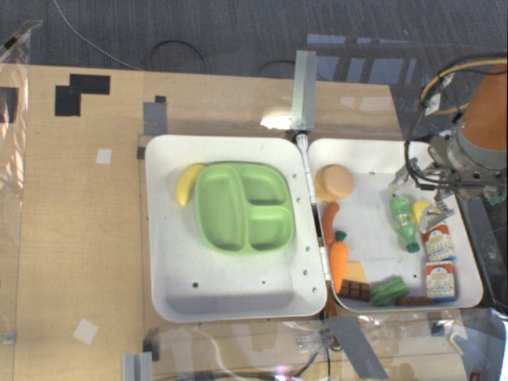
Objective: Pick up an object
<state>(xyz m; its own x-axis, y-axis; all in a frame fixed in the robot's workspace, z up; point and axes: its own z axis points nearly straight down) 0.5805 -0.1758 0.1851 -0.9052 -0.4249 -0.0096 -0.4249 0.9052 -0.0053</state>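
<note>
Gripper (pixel 421 197) over right bin (pixel 373 213), fingers spread wide, nothing between them. Green bottle (pixel 403 222) lies just beneath and between the fingertips, beside a yellow piece (pixel 420 210). Two small cartons (pixel 439 262) near bin's right wall. Carrot (pixel 339 262), bun (pixel 335 182) leftward. Left bin (pixel 167 276) holds green divided plate (pixel 242 207), banana (pixel 186 183).

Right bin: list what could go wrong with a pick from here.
1. The green bottle lies close beside a small yellow item and two cartons, so a grasp there may catch or nudge a neighbour.
2. The gripper hangs near the right bin's far right side; a descent could clip the wall.
3. The carrot sits tight against the divider side, leaving little room.
</note>
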